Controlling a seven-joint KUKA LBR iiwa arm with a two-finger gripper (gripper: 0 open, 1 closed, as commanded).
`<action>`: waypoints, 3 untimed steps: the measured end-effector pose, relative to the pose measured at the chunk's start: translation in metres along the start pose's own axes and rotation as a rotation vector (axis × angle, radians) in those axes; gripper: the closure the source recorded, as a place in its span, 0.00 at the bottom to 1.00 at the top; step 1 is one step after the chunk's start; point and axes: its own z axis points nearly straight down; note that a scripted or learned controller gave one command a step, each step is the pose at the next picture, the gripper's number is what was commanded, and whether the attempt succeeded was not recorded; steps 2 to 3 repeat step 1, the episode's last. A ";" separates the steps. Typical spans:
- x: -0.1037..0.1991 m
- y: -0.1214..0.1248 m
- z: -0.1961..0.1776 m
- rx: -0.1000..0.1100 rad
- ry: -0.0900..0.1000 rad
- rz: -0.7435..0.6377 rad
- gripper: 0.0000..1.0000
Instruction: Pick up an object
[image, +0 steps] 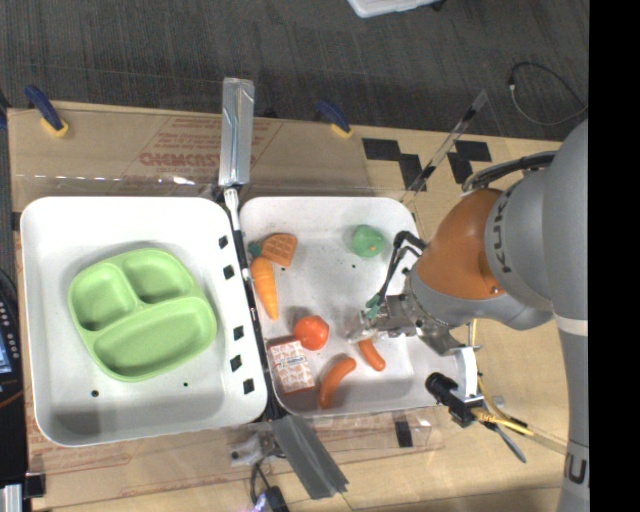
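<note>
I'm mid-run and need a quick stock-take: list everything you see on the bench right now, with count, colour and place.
Bins: 2, white, side by side on the bench.
Divided plate: 1, light green, in the left bin.
Carrot: 1, orange, right bin, near its left wall.
Waffle-like piece: 1, brown-orange, right bin, just above the carrot.
Round green item: 1, green, right bin, upper area.
Tomato-like ball: 1, red-orange, right bin, centre.
Small box: 1, red and white, right bin, lower left.
Sausage-shaped pieces: 2, orange-red, right bin, lower area.
Arm: 1, grey with orange band, reaching in from the right.
Pincer: 1, dark, low over the right bin beside the smaller sausage piece.
</note>
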 end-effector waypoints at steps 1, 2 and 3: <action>0.050 0.051 -0.095 -0.002 0.002 0.050 1.00; 0.050 0.051 -0.095 -0.002 0.002 0.050 1.00; 0.050 0.051 -0.095 -0.002 0.002 0.050 1.00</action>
